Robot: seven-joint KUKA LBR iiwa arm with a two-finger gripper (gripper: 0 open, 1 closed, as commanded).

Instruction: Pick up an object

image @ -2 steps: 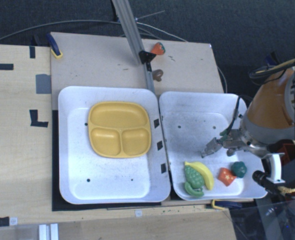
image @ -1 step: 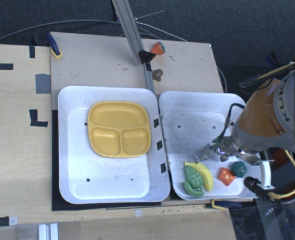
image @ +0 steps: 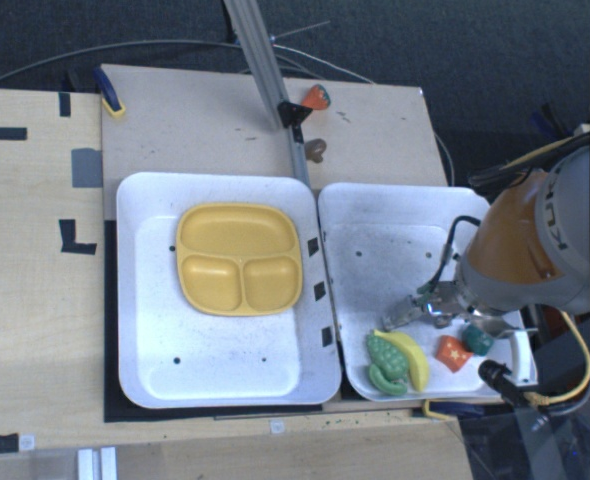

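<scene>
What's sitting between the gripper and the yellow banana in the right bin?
Nothing: in the camera view, bare white bin floor separates the gripper from the yellow banana, which lies against a green toy.

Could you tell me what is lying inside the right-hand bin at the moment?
In the right-hand bin, near its front edge, lie a yellow banana, a green toy, an orange-red piece and a teal piece. The arm covers the bin's right side.

The arm (image: 535, 243) runs off the right edge, its bulk covering the right bin's (image: 395, 203) far corner. The gripper (image: 407, 315) is small and blurred. A grey pole (image: 260, 48) is cut off at the top.
</scene>
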